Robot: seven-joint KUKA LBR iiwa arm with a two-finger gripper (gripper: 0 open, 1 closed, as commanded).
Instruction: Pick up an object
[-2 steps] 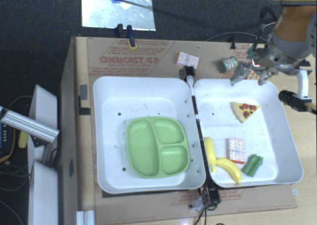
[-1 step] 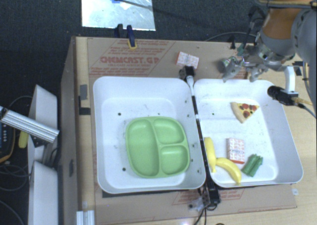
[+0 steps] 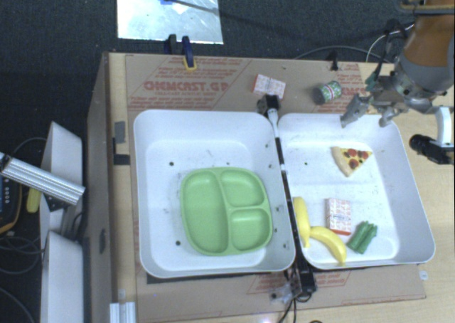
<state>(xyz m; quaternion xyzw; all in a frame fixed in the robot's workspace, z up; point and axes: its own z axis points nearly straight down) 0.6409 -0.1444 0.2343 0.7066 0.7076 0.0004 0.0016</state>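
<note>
1. White plastic makes up both bins; the left bin (image 3: 153,144) holds a green divided plate (image 3: 226,209), while the right bin (image 3: 412,208) carries the loose pickable things.
2. In the right bin lie a pizza slice (image 3: 351,158) near the far wall, a banana (image 3: 316,229) along the near left side, a red-and-white block (image 3: 338,215) just beside it, and a green piece (image 3: 362,236) near the front.
3. The gripper (image 3: 371,112) hangs above the bin's far edge, fingers spread wide and holding nothing.
4. The step looks like the approach: no object is chosen or touched yet.
5. Next, the arm likely must come forward over the pizza slice, the nearest item, and descend with fingers straddling it.
</note>
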